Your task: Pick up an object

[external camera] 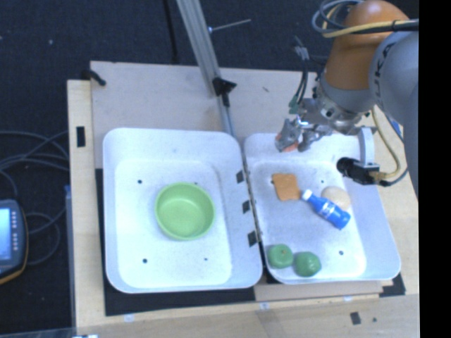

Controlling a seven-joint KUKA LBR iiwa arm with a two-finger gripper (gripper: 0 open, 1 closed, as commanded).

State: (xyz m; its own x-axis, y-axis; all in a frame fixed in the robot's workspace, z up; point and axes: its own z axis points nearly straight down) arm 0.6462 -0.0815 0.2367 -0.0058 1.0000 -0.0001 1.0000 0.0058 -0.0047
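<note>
A: What is seen on the tabletop (84,210) from the overhead camera?

B: Two shallow white bins are set side by side on it. In the left bin (127,153) a green bowl (184,210) is placed near the middle, upright, with its opening facing up.

A: And what is held in the right bin (373,252)?

B: An orange-brown flat piece (285,186) is laid toward the bin's far-left part. Just beside it, a blue bottle with a white cap (327,209) is laid on its side, tilted, with the cap toward the orange piece. A pale rounded object (336,196) is found touching the bottle on its far side. Two green round objects (293,260) are set next to each other by the near edge, close to the near-left corner.

A: Where is the claw (294,141) located?

B: It is positioned over the far-left corner of the right bin, below the arm's orange band (356,41). It is kept apart from the orange piece, which lies nearer the camera.

A: Is anything gripped?

B: Whether the fingers are apart or together cannot be told; the tip is too blurred. Nothing is seen between them.

A: What else is visible?

B: A metal pole (201,41) is seen slanting up from the far edge between the bins.
</note>
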